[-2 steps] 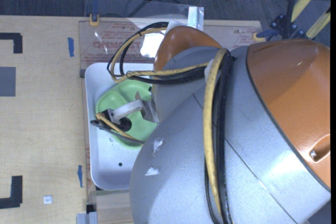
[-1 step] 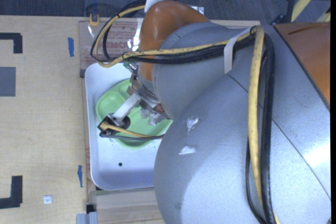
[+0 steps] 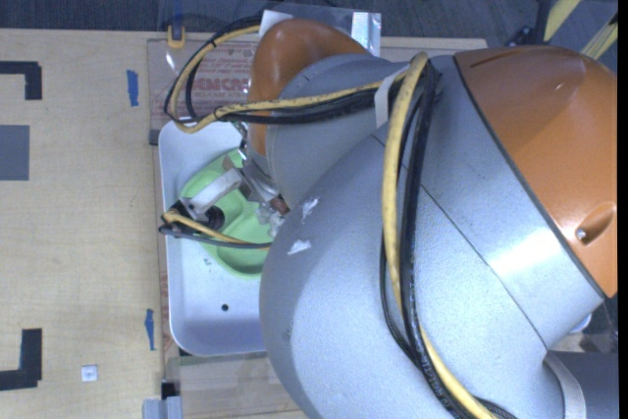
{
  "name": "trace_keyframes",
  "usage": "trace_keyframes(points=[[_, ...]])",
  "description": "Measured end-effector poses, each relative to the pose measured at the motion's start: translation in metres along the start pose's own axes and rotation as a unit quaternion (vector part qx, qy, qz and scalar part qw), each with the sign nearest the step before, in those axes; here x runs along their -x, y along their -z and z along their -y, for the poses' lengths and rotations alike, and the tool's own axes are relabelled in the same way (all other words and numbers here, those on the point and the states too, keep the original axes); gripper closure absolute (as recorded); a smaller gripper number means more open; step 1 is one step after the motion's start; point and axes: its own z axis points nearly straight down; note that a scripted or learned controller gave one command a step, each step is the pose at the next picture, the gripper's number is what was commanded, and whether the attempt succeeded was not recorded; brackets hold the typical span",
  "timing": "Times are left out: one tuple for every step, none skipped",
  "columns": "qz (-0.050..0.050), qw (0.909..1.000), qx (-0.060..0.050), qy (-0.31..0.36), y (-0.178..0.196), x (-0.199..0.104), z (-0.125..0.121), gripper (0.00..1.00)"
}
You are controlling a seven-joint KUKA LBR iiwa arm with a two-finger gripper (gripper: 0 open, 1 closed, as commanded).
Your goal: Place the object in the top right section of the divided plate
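You are looking at a pale green divided plate (image 3: 235, 255) lying directly beneath the pincer (image 3: 263, 201) in the white bin (image 3: 196, 309), with the grey arm (image 3: 442, 260) covering much of it. Beyond the pincer, red print on a sheet (image 3: 221, 78) is blurring past reading. You cannot tell whether the pincer is clenching or released.

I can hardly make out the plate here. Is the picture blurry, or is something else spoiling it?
Camera view: fairly sharp, no real blur; the grey arm simply looms close and covers much of the green plate. Bright sheen on its orange casing and the white bin.
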Motion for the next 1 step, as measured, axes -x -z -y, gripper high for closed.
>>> trace_keyframes(points=[[0.0, 1.0, 0.0, 0.0, 0.0, 0.0, 0.0001, 0.0]])
